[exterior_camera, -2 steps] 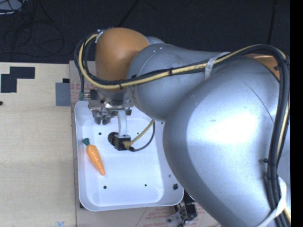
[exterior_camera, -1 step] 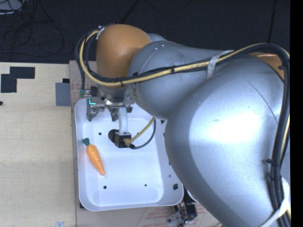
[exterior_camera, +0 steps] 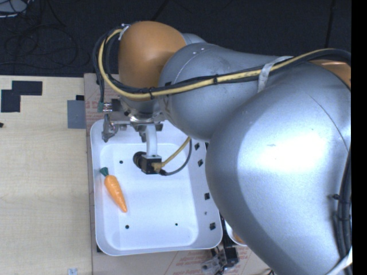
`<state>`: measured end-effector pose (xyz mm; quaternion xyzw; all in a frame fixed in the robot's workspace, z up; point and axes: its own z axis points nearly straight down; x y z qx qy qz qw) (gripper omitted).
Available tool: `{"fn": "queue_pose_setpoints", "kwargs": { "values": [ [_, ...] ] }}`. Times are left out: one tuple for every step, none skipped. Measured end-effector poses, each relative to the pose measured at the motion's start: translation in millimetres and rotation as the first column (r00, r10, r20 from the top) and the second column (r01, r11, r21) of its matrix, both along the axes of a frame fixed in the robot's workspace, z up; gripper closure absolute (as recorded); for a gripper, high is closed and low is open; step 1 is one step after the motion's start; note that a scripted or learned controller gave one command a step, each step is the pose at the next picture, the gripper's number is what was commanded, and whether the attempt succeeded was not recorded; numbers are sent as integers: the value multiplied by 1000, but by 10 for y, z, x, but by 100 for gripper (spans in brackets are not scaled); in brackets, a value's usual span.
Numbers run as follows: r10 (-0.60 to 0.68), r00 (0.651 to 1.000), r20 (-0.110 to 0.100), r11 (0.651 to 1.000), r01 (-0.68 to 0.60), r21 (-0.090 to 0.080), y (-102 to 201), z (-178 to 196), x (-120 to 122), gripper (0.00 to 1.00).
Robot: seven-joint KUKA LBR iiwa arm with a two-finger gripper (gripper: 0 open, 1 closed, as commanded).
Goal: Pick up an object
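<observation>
An orange toy carrot [exterior_camera: 116, 193] with a green stub lies near the left wall of the white bin [exterior_camera: 160, 234], pointing toward the front right. My gripper [exterior_camera: 125, 128] hangs over the bin's back left corner, above and behind the carrot and apart from it. The wrist with its orange band covers the gripper from above. Nothing shows between the carrot and the gripper.
The big grey arm reaches in from the right and hides the second bin almost wholly. Left of the bin lies the pale bench top [exterior_camera: 40, 176], with a grey square [exterior_camera: 75, 113] and black shapes [exterior_camera: 20, 93] on it.
</observation>
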<state>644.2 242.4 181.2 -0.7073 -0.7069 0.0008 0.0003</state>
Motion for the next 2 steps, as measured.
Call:
{"fn": "queue_pose_setpoints", "kwargs": {
  "values": [
    [-1, 1000, -4, 1000, 1, -1, -286, 1054, -740, 0],
    [3, 1000, -6, 1000, -3, -2, 15, 548, -804, 0]
  ]
}}
